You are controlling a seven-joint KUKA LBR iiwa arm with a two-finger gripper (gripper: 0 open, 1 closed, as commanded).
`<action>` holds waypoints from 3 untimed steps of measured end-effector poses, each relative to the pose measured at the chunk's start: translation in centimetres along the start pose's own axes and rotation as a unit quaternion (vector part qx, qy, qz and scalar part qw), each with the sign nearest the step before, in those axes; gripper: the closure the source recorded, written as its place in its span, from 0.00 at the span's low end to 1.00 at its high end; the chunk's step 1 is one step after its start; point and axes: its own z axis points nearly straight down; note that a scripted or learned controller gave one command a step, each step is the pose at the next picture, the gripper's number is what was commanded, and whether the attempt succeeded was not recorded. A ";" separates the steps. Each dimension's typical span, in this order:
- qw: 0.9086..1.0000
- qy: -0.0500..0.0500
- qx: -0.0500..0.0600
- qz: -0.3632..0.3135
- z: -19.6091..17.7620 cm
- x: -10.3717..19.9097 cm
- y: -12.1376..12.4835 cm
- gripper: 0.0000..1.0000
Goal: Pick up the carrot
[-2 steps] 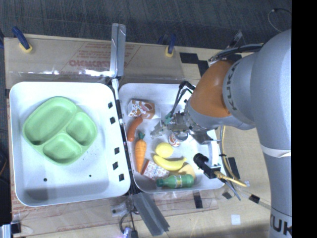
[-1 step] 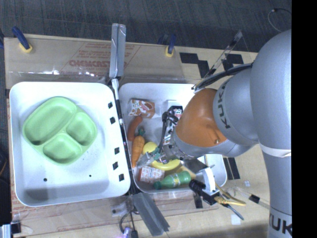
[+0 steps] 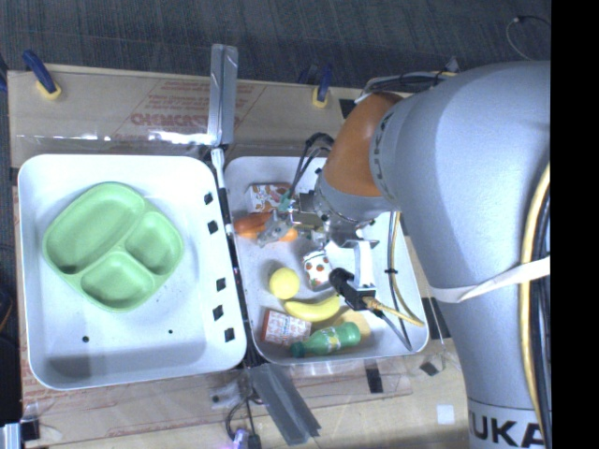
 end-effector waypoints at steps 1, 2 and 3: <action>1.000 -0.002 0.003 -0.001 -0.8 -0.2 -0.2 1.00; 0.999 0.000 0.001 0.048 0.0 -6.7 -1.7 1.00; 0.963 0.000 0.000 0.270 0.0 -0.3 3.2 1.00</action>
